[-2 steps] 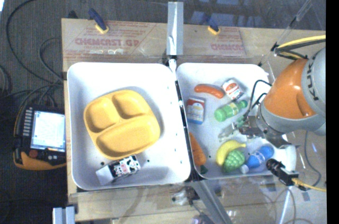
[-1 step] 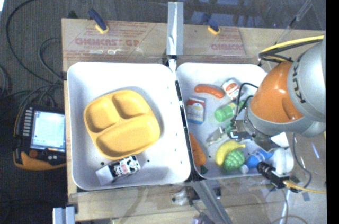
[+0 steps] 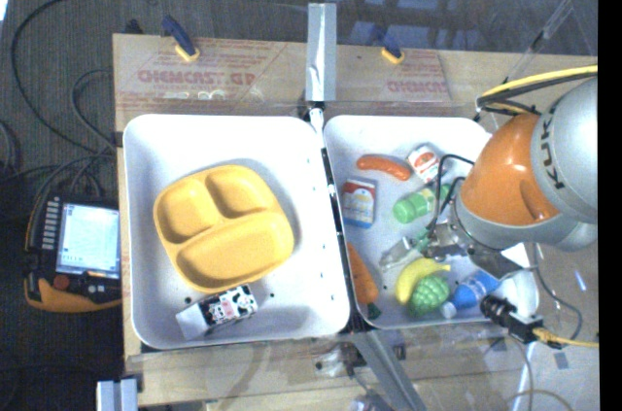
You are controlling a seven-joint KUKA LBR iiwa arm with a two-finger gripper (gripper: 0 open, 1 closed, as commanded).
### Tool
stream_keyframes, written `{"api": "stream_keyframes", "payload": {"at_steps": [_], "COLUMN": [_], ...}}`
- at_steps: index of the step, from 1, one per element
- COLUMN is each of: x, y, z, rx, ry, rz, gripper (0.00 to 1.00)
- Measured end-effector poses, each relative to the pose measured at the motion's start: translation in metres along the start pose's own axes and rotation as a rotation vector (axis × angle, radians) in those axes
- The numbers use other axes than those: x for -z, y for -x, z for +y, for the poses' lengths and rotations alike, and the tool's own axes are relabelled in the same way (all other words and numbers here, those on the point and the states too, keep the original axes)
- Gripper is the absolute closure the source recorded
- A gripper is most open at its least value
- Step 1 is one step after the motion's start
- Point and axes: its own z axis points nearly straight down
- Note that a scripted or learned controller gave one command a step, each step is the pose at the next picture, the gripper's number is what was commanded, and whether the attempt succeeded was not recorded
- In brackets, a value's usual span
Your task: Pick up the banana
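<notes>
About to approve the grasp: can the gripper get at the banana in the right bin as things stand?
Probably yes. The gripper hangs just above the banana, whose upper side shows bare. The green bumpy fruit presses against its lower end and could get caught in the grasp.

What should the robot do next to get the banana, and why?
Probably lower the tool a little onto the banana. The tool is right above the banana's upper end, and the banana lies loose in the right bin, pressed against a green bumpy toy.
</notes>
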Motion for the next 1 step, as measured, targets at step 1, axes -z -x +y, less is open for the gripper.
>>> {"api": "stream_keyframes", "payload": {"at_steps": [1], "x": [0.0001], "y": [-0.0126], "z": [0.0031], "rx": [0.091], "ry": [0.003], "rz": [-0.004], "gripper": [0.0]}}
